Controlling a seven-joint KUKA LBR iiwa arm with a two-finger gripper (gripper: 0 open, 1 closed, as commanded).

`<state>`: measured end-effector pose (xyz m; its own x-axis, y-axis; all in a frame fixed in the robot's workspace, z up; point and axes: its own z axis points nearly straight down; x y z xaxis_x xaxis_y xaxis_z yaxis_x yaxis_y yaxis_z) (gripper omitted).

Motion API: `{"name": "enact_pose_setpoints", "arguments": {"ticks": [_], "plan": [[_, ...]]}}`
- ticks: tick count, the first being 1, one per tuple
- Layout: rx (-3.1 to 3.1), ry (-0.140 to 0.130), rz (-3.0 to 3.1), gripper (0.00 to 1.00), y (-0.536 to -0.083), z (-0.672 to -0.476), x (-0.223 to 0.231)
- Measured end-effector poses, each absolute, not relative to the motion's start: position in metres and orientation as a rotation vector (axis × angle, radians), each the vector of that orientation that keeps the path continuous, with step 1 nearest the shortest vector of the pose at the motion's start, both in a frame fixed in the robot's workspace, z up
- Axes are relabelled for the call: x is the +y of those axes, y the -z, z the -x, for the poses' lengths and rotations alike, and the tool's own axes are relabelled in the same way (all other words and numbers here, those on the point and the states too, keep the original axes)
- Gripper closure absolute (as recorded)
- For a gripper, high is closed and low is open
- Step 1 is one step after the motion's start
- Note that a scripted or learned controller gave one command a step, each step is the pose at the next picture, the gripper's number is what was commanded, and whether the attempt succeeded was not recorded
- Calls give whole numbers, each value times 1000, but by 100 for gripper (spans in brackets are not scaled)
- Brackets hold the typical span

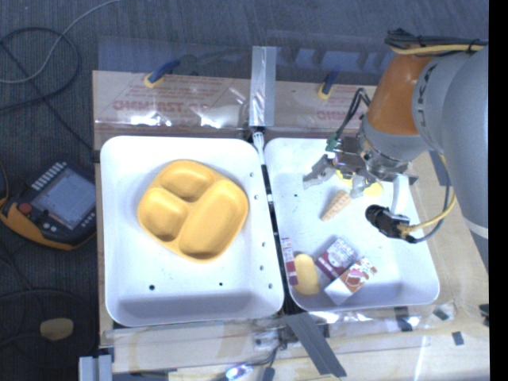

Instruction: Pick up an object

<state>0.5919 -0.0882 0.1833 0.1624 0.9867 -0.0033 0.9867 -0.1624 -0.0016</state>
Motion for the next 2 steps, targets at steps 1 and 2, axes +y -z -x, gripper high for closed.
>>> {"name": "enact_pose_setpoints", "arguments": {"ticks": [1,2], "plan": [[1942,7,-2468,0,-194,-657,-100],[1939,-12,-2474,0,-100,-646,-152]]}}
